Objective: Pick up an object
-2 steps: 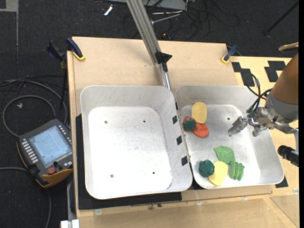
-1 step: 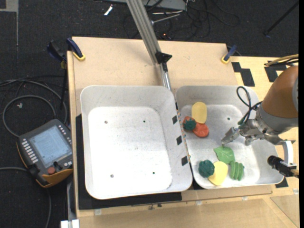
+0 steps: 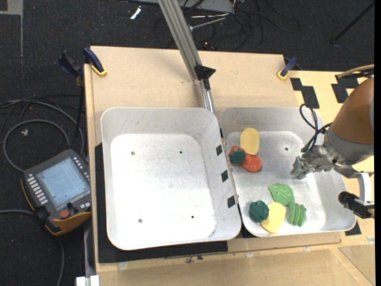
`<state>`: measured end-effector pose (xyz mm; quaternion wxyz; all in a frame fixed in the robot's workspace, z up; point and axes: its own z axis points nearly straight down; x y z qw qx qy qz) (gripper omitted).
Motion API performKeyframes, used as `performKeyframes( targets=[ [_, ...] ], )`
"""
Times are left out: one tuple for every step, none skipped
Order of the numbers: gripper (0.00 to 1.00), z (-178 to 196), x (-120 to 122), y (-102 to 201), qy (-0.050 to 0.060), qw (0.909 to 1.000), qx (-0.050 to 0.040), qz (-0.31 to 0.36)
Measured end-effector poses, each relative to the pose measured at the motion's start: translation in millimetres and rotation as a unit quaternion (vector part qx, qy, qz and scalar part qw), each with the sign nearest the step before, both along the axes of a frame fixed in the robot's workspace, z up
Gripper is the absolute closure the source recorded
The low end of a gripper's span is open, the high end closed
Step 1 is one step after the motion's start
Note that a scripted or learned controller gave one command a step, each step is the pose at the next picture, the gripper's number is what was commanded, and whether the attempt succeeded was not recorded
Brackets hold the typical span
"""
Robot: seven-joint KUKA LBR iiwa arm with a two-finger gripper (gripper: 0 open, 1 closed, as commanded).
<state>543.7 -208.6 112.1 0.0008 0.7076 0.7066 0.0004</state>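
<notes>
- Bench point(image 3: 149, 76): bears two white bins side by side.
- Left bin point(image 3: 119, 130): at 9 o'clock from the claw.
- Right bin point(image 3: 321, 210): holds the toys.
- Arm point(image 3: 357, 124): enters from 3 o'clock.
- Claw point(image 3: 299, 168): low over the right bin; how far it is open cannot be told, nor any hold.
- Light green leaf point(image 3: 281, 192): nearest, just at 7 o'clock.
- Dark green piece point(image 3: 296, 213): at 6 o'clock.
- Yellow pieces point(image 3: 250, 140) point(image 3: 274, 216): at 10 and 7 o'clock.
- Red piece point(image 3: 252, 164): at 9 o'clock.

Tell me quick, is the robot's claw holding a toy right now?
Gripper: open or shut cannot be told; no toy seen in it. It hangs over the right bin, above the light green toy.
</notes>
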Motion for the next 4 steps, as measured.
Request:
performKeyframes(
  targets=[
    [1.0,63.3,3.1,3.1,-0.002,1.0,-0.0009,0.002],
    [1.0,114.9,13.5,8.8,-0.003,1.0,-0.001,0.003],
    [1.0,140.1,14.6,8.9,-0.001,1.0,-0.0006,0.002],
    [1.0,144.8,10.8,56.9,0.001,1.0,0.0012,0.005]
  ],
)
